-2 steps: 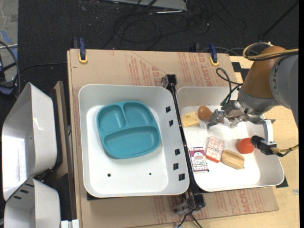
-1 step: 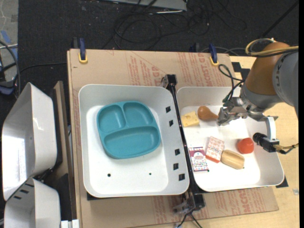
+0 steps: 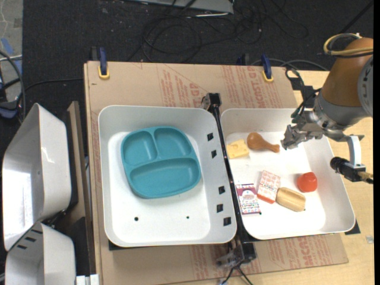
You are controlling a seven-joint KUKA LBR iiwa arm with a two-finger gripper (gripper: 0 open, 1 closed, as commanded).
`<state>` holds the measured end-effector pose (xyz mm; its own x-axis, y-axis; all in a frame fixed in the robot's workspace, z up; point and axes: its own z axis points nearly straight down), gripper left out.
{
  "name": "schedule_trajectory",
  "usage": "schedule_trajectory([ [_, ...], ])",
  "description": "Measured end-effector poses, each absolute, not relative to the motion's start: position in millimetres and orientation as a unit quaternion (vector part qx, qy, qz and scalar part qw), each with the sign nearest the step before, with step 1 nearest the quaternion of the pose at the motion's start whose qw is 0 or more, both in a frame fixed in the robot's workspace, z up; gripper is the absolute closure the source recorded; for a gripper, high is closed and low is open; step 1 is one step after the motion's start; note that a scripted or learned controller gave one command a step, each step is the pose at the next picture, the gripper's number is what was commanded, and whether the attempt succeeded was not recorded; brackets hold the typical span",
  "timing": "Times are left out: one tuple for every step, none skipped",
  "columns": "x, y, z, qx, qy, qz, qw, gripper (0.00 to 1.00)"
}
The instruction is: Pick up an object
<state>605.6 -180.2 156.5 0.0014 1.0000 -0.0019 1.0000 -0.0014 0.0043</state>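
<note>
Though nothing is lifted yet, the camera view places the arm [image 3: 347, 88] over the upper right of the right bin [image 3: 332, 218], its gripper [image 3: 294, 136] low and just beside the narrow end of a brown drumstick-shaped toy [image 3: 262, 142]; the step in hand reads as the approach before a grasp. Gripper state: cannot be told, the tip being small and dark against the bin floor; nothing is seen lodged in it. Next move, by judgement: shift a little toward the drumstick, settle down over its slim handle and close there, keeping off the yellow wedge. Contents, right bin: the drumstick toy, upper middle, lying flat; a pale yellow cheese-like wedge [image 3: 238, 149] to its left, near the dividing wall, apart from the drumstick; a small printed packet [image 3: 248, 199] by the divider, lower down; a pink-and-white carton [image 3: 268, 186] just beside it, tilted; a tan bread-like roll [image 3: 290, 199] touching or nearly touching the carton's lower right; a red-orange rounded item [image 3: 307, 182] near the roll, toward the right wall. Contents, left bin [image 3: 113, 218]: one teal divided plate [image 3: 160, 161] with three compartments, each bare, sitting in the upper middle. Any right-bin item would serve the task; the drumstick is nearest.
</note>
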Motion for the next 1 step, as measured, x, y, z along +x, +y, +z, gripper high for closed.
schedule_trajectory([
  [601.8,-171.3,211.3,0.706,0.708,0.0016,0.003,1.00],
])
